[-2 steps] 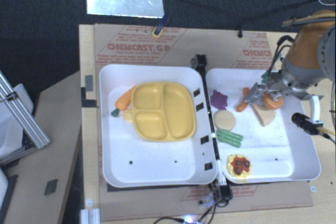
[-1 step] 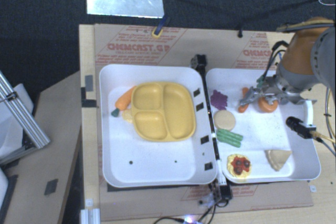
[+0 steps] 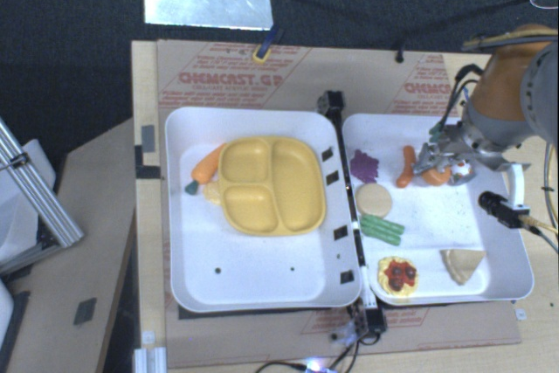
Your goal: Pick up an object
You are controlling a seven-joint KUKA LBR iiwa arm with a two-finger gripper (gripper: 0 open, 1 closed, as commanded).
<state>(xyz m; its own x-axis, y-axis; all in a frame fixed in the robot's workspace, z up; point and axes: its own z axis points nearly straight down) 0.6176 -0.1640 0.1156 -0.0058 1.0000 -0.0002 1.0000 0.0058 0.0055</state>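
From my end: right bin (image 3: pixel 502 271) has one pizza slice (image 3: pixel 397 275), a tan wedge (image 3: pixel 461 263), green beans (image 3: pixel 382 228), a round cookie (image 3: pixel 375 199), a purple piece (image 3: pixel 364 163) and a hot dog (image 3: pixel 406 166) — long axis near-to-far. Gripper (image 3: pixel 437 160) sits just beside it — can't tell its state. Cardboard (image 3: pixel 231 76) behind reads "CHEMCAST GP".

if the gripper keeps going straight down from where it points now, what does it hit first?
Probably the small orange piece under the gripper, beside the red-orange sausage. Depth is unclear from this slant; it could land on the right bin floor.
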